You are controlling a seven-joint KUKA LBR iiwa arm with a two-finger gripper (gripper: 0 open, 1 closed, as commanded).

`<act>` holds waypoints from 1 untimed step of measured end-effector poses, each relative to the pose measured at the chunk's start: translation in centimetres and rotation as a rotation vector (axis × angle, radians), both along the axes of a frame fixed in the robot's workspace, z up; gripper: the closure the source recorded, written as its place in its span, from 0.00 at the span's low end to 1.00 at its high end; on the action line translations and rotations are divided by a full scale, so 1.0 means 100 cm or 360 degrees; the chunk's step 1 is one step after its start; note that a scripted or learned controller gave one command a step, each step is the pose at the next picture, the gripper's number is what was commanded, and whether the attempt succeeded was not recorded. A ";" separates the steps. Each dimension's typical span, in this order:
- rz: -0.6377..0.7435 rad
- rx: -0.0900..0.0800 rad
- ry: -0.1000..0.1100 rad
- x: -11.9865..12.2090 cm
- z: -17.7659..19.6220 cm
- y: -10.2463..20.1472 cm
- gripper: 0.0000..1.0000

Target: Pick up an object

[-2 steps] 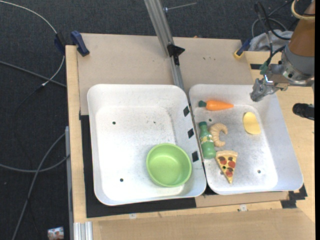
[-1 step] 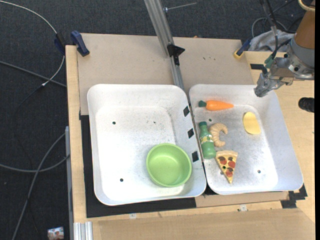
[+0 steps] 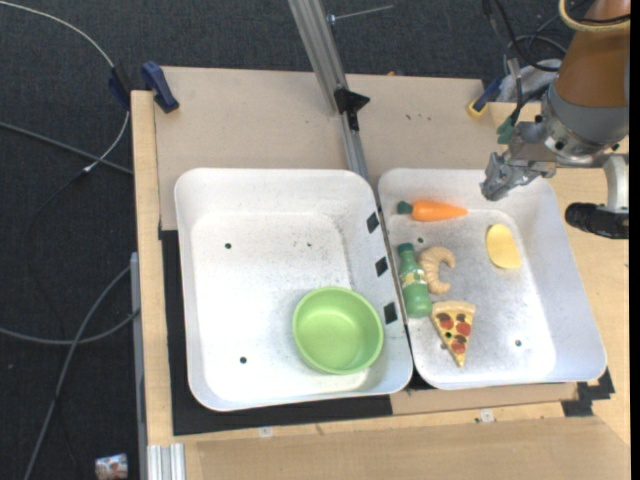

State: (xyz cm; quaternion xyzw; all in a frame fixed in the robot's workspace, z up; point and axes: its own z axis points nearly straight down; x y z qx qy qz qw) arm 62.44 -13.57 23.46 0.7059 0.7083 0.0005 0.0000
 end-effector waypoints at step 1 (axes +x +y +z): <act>0.0000 0.0000 0.0001 -0.015 -0.005 0.043 1.00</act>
